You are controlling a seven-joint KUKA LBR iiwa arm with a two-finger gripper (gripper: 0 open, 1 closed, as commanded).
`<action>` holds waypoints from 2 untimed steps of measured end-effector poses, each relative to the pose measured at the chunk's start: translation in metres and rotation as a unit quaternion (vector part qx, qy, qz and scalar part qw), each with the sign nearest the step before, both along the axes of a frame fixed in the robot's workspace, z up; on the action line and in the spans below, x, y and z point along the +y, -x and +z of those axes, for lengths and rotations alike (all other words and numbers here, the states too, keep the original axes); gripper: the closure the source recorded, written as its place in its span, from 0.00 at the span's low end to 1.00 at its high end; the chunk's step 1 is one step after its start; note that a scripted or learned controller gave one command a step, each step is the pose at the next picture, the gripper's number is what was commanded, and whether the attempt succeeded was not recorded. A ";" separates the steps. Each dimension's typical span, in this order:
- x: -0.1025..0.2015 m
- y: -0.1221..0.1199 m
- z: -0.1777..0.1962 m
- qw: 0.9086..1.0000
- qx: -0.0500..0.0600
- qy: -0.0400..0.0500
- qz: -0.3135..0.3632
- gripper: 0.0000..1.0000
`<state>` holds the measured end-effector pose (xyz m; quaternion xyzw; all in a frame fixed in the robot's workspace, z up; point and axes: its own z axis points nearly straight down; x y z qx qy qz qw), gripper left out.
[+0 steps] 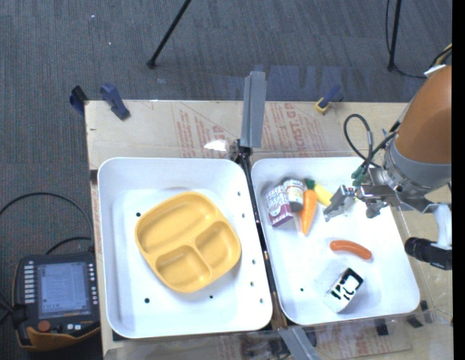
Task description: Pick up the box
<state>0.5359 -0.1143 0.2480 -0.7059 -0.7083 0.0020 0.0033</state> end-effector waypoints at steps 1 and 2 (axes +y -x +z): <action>0.017 -0.107 -0.102 1.000 -0.001 0.000 0.019 0.00; 0.037 -0.113 -0.153 0.993 -0.010 -0.001 0.114 0.00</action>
